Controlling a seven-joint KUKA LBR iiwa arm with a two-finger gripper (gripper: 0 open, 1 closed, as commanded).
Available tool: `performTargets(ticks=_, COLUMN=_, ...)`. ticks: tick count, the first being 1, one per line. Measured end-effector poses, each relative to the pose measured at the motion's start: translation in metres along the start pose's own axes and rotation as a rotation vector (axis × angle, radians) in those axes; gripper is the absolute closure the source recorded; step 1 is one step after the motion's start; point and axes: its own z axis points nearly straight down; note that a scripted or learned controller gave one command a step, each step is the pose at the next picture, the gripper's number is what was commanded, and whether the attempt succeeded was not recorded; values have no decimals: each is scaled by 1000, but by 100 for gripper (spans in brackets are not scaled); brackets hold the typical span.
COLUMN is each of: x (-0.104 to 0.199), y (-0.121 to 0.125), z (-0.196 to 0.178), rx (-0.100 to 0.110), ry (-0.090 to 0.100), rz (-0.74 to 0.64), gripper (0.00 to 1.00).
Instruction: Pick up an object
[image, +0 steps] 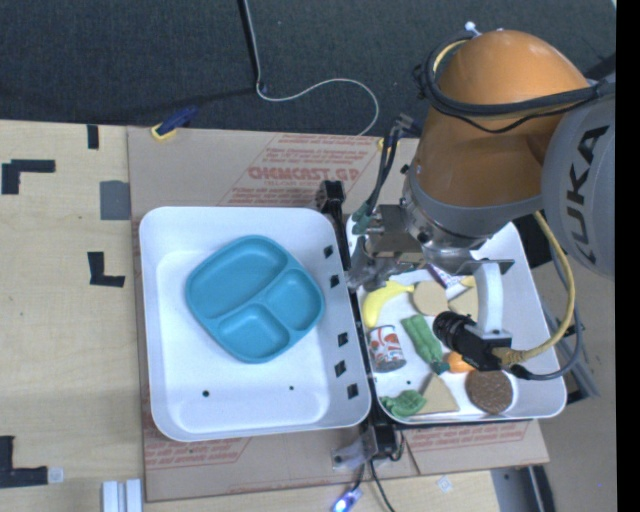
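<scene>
Lying in the right bin (535, 400) are small toy foods: a yellow banana (383, 298), a green pickle-like piece (424, 338), a brown round cookie (489, 391) and a red-labelled can (386, 347). Above them the grey arm (490, 130), orange-banded, hangs low over the bin's upper half, with the gripper (385, 262) just above the banana.

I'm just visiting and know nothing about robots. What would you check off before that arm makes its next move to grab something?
1. Things to pick lie in the right bin, such as the yellow banana and the brown disc: ok.
2. Arm is over the right bin: ok.
3. Gripper finger state: cannot tell, hidden under the arm.
4. Something already held: cannot tell.
5. Objects well separated: not ok, they crowd together.
6. Blue divided plate sits alone in the left bin, out of the way: ok.
</scene>
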Motion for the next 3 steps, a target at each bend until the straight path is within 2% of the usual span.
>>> performTargets(ticks=1, x=-61, y=0, z=-90, rx=-5, ry=-3, rz=11, gripper=100)
performTargets(ticks=2, x=11, y=1, z=-139, rx=-2, ry=0, rz=-1, gripper=100)
performTargets(ticks=3, x=59, y=1, z=-176, rx=-1, ry=0, rz=2, gripper=100)
